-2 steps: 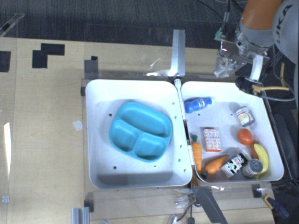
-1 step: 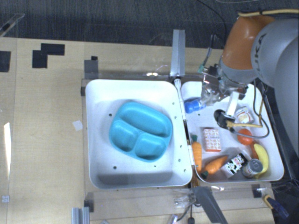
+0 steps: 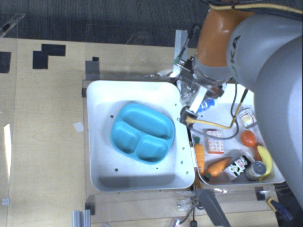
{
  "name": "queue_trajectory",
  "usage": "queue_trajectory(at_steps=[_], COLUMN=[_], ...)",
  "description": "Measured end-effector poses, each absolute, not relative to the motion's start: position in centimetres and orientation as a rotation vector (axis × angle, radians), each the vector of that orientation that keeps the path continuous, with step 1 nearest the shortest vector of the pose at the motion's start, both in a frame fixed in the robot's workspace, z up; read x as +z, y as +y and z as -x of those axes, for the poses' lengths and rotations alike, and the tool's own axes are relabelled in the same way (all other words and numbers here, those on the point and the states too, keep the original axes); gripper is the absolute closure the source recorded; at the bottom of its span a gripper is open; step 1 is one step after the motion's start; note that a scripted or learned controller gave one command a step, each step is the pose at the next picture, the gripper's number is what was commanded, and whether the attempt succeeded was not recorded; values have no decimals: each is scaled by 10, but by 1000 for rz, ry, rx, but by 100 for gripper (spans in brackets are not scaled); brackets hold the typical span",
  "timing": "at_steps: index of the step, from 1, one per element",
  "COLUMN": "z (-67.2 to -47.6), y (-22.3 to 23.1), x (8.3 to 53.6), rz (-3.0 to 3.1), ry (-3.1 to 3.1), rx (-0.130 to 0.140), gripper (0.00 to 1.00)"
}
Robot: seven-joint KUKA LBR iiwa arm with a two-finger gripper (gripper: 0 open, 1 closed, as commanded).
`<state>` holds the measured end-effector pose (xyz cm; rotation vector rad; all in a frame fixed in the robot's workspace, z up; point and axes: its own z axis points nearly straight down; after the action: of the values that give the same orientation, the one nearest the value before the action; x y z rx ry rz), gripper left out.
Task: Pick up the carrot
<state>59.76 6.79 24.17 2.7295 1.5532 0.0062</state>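
Note:
An orange carrot (image 3: 219,167) lies slanted near the front edge of the right bin (image 3: 236,181). A second, slimmer carrot (image 3: 200,157) lies lengthwise against that bin's left wall. My gripper (image 3: 193,94) hangs below the orange wrist band, over the wall between the two bins at their far end. It is well behind both carrots and apart from them, and nothing shows in its grasp.
A blue divided plate (image 3: 142,132) lies in the left bin (image 3: 99,174). Around the carrots in the right bin are a red-and-white packet (image 3: 214,141), an orange ball (image 3: 248,138), a banana (image 3: 264,160), a small can (image 3: 255,170), a black-and-white pack (image 3: 238,166) and a little jar (image 3: 246,117).

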Motion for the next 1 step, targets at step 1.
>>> queue_trajectory(at_steps=[1], z=[-648], y=[124], x=[279], rz=[-2923], ry=[1149], rx=[6], gripper=[100])
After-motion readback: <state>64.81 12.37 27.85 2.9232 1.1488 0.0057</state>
